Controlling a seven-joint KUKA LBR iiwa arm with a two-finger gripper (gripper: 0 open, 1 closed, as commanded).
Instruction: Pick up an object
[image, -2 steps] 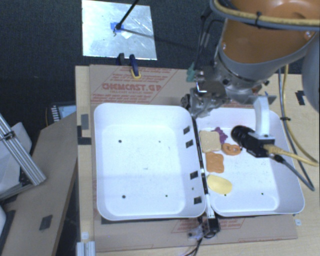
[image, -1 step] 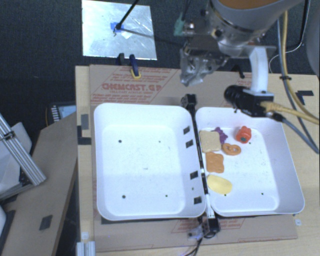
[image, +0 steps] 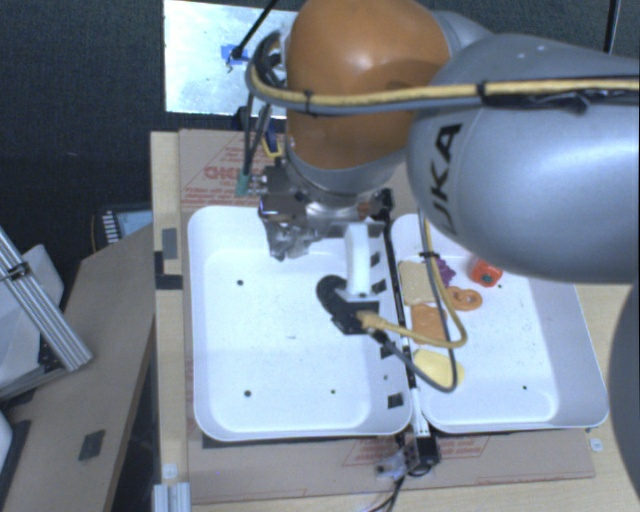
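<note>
Orange piece (image: 425, 322) lies flat in right bin (image: 560, 400) near the divider, with yellow piece (image: 435, 366) just below it. It looks light, thin and stiff, so an edge grab is probably best. Gripper (image: 290, 238) hovers over left bin (image: 230, 400), well apart from it; can't tell if it's open or closed.

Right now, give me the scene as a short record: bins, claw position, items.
bins: left bin and right bin, white, side by side
claw: claw over the far part of the left bin
grasp: cannot tell
right bin items: red-orange piece, purple piece, orange ring, orange flat piece, yellow piece
item spread: clustered along the side nearest the left bin
</note>
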